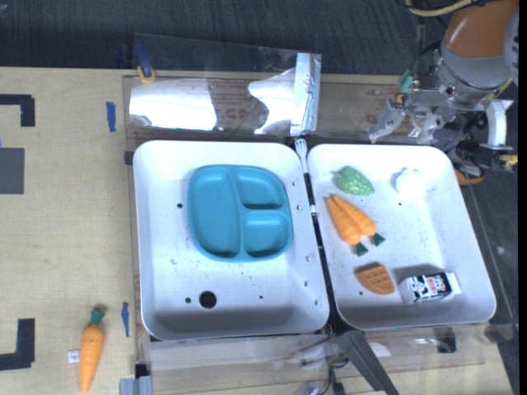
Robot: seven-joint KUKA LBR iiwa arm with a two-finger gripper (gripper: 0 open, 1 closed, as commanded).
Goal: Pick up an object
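Arm: grey KUKA arm with its orange band, at the upper right, above the far edge of the right bin (473,220).
Gripper (412,126): raised over the bin's far rim, apart from every object; whether it is open or closed cannot be told from this view, and nothing is seen in its hold.
Right bin contents: a green leafy toy (355,180) and a small white object (406,179) near the far wall; a pair of toy carrots (352,220) in the middle; an orange wedge-shaped toy (377,279) and a black-and-white carton (429,286) near the front wall.
Left bin (156,245): holds a blue divided plate (240,211).
Bench: a single toy carrot (90,349) lies outside the bins, lower left.
Progress: apparently nothing picked yet; choosing a target, descending, grasping and lifting all remain.
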